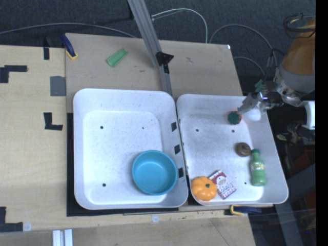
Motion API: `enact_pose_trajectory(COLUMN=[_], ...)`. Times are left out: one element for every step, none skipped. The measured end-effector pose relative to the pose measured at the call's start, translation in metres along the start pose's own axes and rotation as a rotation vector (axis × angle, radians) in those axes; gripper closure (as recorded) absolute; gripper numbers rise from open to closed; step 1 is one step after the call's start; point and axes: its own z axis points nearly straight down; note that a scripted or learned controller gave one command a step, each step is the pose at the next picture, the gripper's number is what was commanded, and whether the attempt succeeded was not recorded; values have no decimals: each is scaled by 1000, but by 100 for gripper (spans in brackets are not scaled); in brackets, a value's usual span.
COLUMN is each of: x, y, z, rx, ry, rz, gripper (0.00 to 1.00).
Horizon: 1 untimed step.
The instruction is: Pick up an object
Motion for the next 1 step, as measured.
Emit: enact_pose_trajectory(x=[0], y=[1], z=[-29], rx=[3], ry=[1], rz=[0], gripper=[100])
